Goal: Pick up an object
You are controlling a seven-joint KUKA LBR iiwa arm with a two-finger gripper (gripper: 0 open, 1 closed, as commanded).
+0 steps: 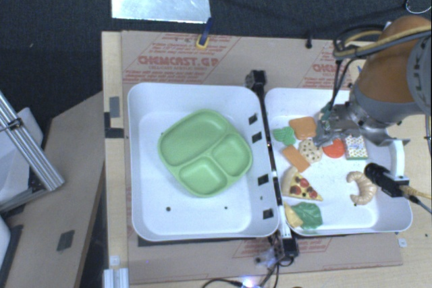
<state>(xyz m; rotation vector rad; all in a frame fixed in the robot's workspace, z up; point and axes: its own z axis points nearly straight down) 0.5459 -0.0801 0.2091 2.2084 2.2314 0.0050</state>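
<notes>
Worktop: the tan board-covered worktop point(175, 57) carries two shallow white bins side by side, touching along a black clipped seam.
Left bin: the white plastic left bin point(148, 212) holds a pale green three-compartment plate point(204, 152) at its middle, with bare floor all round it.
Right bin: the white plastic right bin point(391, 212) holds the toy food, bunched toward the seam and centre; its bare floor lies mostly toward the front right corner.
Arm: the grey arm with an orange band point(395, 71) comes in from the right and leans down over the right bin's far half.
Hand: the hand point(328, 129) sits low among the food beside the spotted cookie point(310, 150); whether it is open, closed or gripping cannot be told.
Likely targets: the orange bread slice point(303, 127), the red disc point(334, 150) and the cookie lie just beside the hand.
Other pieces: the pizza wedge point(301, 187), the tan croissant point(362, 187) and the green leafy piece point(307, 214) lie apart nearer the front rim, probably easier to reach cleanly.
Crowding: pieces near the hand touch or nearly touch, so a neighbour could be nudged.
</notes>
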